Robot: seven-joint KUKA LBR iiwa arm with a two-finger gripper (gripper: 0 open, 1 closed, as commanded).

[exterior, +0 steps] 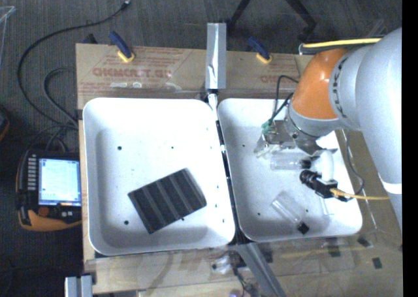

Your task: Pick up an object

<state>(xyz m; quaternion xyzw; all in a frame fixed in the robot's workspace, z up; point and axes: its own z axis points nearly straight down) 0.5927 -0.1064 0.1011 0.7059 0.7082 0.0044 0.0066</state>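
- Bins sit side by side on a brown board surface point(163, 70), seen from above at a slant: a left bin point(104, 119) and a right bin point(241, 178), both shallow and white, their inner rims touching.
- Left bin holds a dark ribbed rectangular block point(168, 200), lying flat and turned at an angle, in the near half of the bin and close to the near rim.
- Right bin holds a clear plastic object point(289, 207) lying near its front, hard to make out against the white floor, with a small dark piece point(303, 228) just beside it toward the near rim.
- Arm point(366, 87), grey with an orange band, reaches in from the right and hangs over the far half of the right bin.
- Gripper point(282, 152) points down into the right bin, near its middle; whether it is open or closed cannot be told, and something clear and glassy shows at its tip, too blurred to judge whether it is gripped.
- Black and white fitting point(320, 178) with a yellow cable hangs off the wrist, over the right side of that bin.
- Handheld control pendant point(51, 188) with a lit screen lies on the floor, left of the surface.
- Blue clamps point(121, 46) pin the board at its far edge.
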